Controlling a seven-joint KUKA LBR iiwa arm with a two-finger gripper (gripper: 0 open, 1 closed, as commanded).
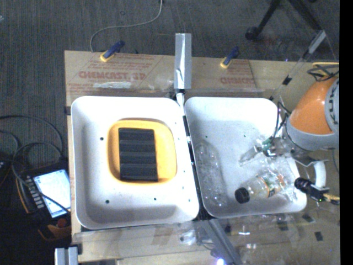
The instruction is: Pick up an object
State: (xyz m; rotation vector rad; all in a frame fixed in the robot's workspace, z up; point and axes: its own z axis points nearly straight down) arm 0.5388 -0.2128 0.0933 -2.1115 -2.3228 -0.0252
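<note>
A clear plastic bottle (263, 186) with a black cap (241, 195) lies on its side near the front right of the right bin (231, 115). Another clear plastic piece (207, 167) lies along that bin's left side. A yellow tray-like object with a black ribbed insert (140, 152) rests in the middle of the left bin (88, 120). My gripper (265, 148) hangs low at the right side of the right bin, just above and behind the bottle. The orange band of the arm (311, 117) rises to its right.
A metal divider post (182, 62) stands at the back between the bins. Two clamps (112, 51) (230, 56) hold the cardboard backing. Cables and a small screen (52, 189) lie on the floor to the left.
</note>
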